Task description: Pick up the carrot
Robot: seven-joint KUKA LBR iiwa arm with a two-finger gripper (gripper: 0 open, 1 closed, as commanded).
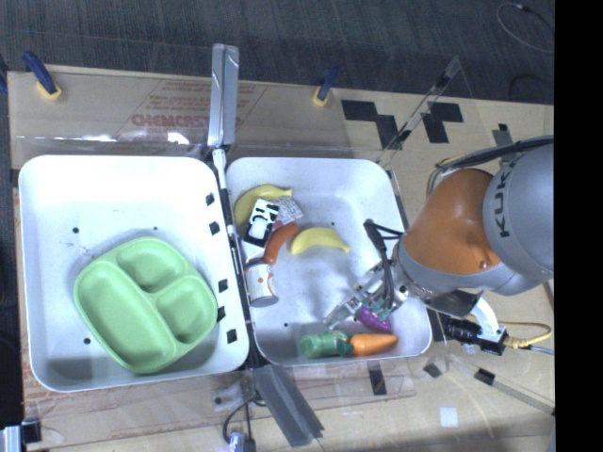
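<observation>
The carrot (373, 344) lies along the front wall of the right bin (320, 172), orange body pointing right and green leafy top (323, 346) to the left. My gripper (363, 301) hangs over the bin's front right part, just above and slightly left of the carrot's middle. A small purple piece (375, 320) sits between the gripper and the carrot, touching or nearly touching the carrot. Nothing of the carrot appears raised off the bin floor. The orange-banded wrist (452, 229) stands over the bin's right wall.
The right bin also holds two yellow bananas (318, 241) (264, 199), a black-and-white packet (263, 222), an orange-red sausage-like piece (279, 241) and a small can (261, 283). In the left bin (57, 186) rests a green divided plate (146, 299).
</observation>
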